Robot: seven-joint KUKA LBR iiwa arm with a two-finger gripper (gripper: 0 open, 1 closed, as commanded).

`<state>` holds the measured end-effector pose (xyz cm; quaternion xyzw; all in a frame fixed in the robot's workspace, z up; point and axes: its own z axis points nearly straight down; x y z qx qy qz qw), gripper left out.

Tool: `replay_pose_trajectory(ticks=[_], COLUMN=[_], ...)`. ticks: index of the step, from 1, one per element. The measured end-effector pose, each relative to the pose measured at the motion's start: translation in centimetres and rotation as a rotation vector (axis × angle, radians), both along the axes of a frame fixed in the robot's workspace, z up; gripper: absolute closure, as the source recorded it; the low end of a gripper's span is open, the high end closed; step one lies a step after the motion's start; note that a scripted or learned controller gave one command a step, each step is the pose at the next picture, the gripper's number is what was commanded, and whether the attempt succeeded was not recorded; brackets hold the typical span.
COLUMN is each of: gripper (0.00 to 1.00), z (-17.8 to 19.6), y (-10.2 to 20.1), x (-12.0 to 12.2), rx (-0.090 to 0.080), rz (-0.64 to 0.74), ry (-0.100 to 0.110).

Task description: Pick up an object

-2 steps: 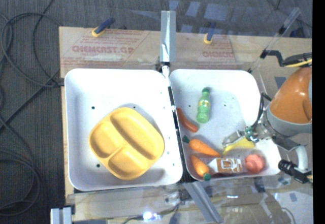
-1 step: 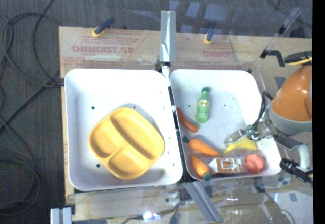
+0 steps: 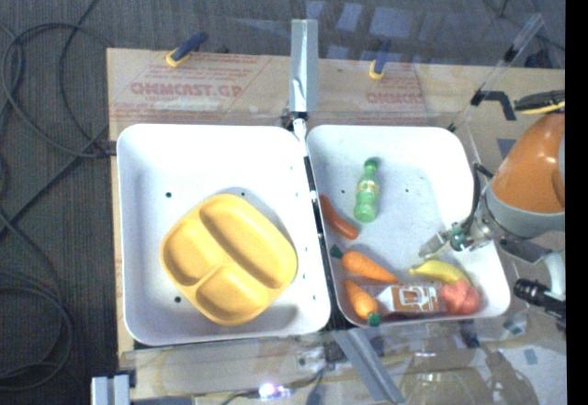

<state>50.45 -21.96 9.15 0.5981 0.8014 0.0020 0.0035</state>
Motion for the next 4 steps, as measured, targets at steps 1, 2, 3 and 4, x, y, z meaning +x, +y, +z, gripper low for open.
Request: replay_pose_trajectory(ticks=[1, 2, 3, 4], gripper=[0.0, 0.0, 0.0, 0.0], z=[-0.1, 2.6, -0.2, -0.3], y=[0.5, 2.5, 0.0, 6.0], x=[0.1, 2.4, 11.4, 16.4], rx=[0.007, 0.002, -0.001, -0.003], rz=[0.007, -0.012, 0.191, 0.184], ry=[0.0, 0.01, -0.001, 0.011])
